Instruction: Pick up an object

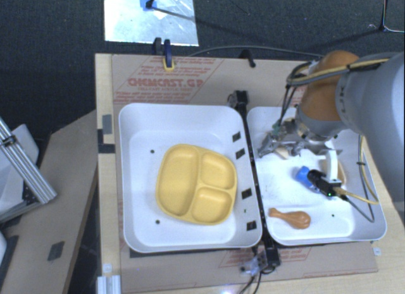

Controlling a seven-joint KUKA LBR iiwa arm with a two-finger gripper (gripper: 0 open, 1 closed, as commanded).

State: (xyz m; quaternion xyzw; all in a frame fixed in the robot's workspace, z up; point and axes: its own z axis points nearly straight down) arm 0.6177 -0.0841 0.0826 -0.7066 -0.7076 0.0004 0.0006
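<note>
My gripper (pixel 273 145) hangs low over the back left part of the right bin (pixel 316 231), close to the divider between the bins. A brown drumstick-shaped toy (pixel 290 218) lies on the floor of that bin near its front wall, well apart from the gripper. A tan thing (pixel 295 151) peeks out from under the wrist, mostly hidden by the arm. Nothing shows between the gripper's tips.
A yellow divided plate (pixel 196 184) lies in the middle of the left bin (pixel 142 122). The grey arm with its orange band (pixel 323 100) covers the back right of the right bin. A metal rail (pixel 25 166) stands off the bench at the left.
</note>
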